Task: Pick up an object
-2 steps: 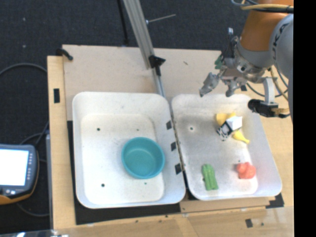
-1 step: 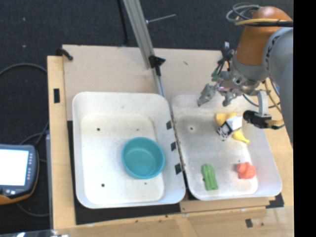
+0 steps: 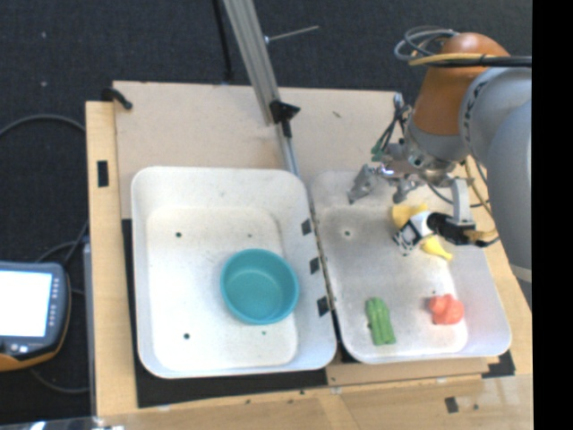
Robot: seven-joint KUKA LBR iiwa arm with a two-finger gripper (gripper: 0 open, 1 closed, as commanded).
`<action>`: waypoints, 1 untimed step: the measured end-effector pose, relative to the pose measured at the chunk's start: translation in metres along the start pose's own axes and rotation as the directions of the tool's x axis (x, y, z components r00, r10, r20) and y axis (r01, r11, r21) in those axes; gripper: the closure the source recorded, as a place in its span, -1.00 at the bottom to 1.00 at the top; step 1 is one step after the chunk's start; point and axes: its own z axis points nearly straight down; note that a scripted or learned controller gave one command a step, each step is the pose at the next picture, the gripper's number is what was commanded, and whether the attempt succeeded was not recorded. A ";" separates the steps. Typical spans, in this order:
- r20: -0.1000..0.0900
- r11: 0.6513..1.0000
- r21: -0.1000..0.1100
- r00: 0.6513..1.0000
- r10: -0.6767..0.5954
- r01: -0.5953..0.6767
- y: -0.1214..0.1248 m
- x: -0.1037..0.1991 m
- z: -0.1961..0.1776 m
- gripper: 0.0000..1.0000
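the arm [image 3: 488, 106] comes in from three o'clock, its orange band above the wrist at about one o'clock in the view, and its gripper [image 3: 387, 182] hangs over the far edge of the right bin [image 3: 474, 339], near that bin's twelve o'clock rim. whether the gripper is spread or pressed together cannot be told from this slanted overhead look, and nothing is seen pinched in it. the things to pick lie in the right bin: a yellow and black toy [image 3: 421, 227] sits just toward four o'clock from the gripper, near it but apart from it, with cables from the wrist passing close by; a green block [image 3: 380, 321] lies at the bin's six o'clock side, close to the near rim; an orange-red lump [image 3: 446, 310] rests at about five o'clock in the bin, beside the green block but not touching it. the left bin [image 3: 161, 348] holds a teal bowl [image 3: 260, 285], upright, toward its four o'clock corner. a silver post [image 3: 255, 47] slants up from the bench toward twelve o'clock, and a screen device [image 3: 31, 307] sits off the bench at nine o'clock.
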 end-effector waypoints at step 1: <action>0.000 1.000 -0.008 1.000 0.000 0.000 0.002 -0.001 -0.015 1.00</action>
